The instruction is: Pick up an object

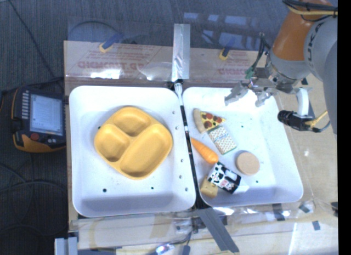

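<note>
Tool hangs spread open, gripping nothing, over the right bin's far edge: approach step. Next, it must descend onto the pizza slice.

- White bins: 2, the left bin and the right bin.
- Yellow divided plate: 1, in left bin.
- Pizza slice: 1.
- Patterned card: 1.
- Carrot: 1.
- Round tan disc: 1.
- Black-and-white cow-print item: 1.
- Handheld pendant: 1, left of desk.
</note>
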`<state>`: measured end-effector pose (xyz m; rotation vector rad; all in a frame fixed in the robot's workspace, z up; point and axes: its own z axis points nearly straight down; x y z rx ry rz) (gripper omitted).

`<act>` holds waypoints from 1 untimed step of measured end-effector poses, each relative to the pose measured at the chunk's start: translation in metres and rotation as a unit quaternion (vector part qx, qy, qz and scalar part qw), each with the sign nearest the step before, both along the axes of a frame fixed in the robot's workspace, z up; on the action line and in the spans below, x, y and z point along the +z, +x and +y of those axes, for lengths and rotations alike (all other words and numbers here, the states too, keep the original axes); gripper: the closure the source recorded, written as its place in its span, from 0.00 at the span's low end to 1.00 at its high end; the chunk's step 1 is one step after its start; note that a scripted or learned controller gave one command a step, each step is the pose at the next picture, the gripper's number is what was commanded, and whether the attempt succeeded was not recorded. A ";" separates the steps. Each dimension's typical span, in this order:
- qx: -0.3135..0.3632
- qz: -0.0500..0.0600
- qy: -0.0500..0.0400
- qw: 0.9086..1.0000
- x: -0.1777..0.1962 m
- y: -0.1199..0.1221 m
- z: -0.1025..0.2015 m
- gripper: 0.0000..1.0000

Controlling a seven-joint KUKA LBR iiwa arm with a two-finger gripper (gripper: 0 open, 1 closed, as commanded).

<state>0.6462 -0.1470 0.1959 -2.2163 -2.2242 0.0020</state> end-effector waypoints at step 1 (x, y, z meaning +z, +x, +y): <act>0.103 0.000 -0.001 0.995 -0.065 0.011 0.000 0.00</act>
